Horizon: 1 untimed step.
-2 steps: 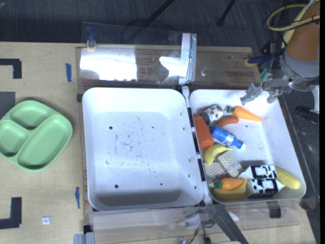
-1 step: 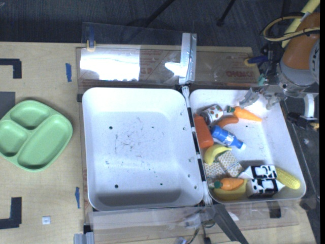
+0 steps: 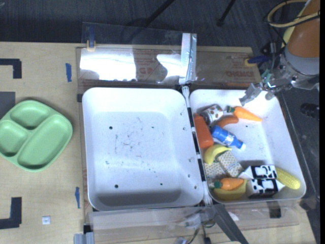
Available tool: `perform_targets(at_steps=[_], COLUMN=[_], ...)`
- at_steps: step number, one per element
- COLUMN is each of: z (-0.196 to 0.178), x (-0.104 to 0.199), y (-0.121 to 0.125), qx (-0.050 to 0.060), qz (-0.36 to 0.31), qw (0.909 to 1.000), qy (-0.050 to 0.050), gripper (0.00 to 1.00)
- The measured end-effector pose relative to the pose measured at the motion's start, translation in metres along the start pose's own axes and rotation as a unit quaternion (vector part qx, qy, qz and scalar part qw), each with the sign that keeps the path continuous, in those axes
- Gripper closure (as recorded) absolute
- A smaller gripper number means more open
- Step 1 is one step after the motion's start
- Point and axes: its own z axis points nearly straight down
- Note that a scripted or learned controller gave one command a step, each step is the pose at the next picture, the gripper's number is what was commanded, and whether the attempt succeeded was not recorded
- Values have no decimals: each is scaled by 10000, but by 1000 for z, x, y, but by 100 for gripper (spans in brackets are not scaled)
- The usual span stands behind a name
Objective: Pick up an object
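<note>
Where toys crowd: two bins [image 3: 91,136]; two carrots [image 3: 247,114].

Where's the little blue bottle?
The blue bottle lies in the right bin, near its middle, between the orange block and the carrot.

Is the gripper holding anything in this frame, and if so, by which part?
Nothing is held. The gripper hovers over the far right corner of the right-hand white bin, apart from the orange toy carrot lying just below it.
</note>
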Motion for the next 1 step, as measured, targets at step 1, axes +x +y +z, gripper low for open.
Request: perform_targets(at_steps=[1], z=[60], x=[-48], y=[4], qx=[-3], qz=[-775], qw=[9970], qy=[-3], gripper=[0])
